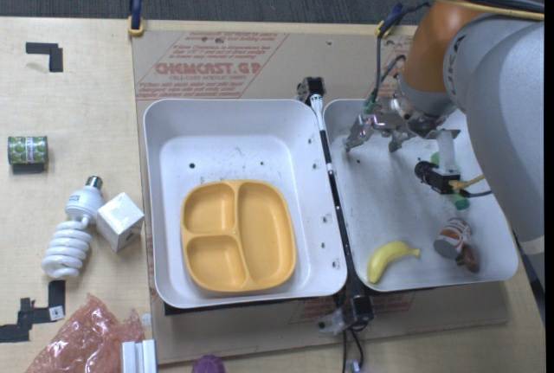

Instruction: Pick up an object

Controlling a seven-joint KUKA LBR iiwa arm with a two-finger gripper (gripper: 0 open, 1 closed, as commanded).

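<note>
Right bin (485, 263): one banana (391, 259) at its near edge, one small can (452, 239) just right of banana; tool (378, 131) above far-left corner, open/closed state unclear

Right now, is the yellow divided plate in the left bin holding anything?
Empty: all three compartments of the yellow plate show bare yellow, nothing lying in them.

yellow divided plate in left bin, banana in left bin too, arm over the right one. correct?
Not quite: the banana lies in the right bin, near its front edge, as the camera view shows. The yellow divided plate is in the left bin, and the arm is over the right one.
</note>
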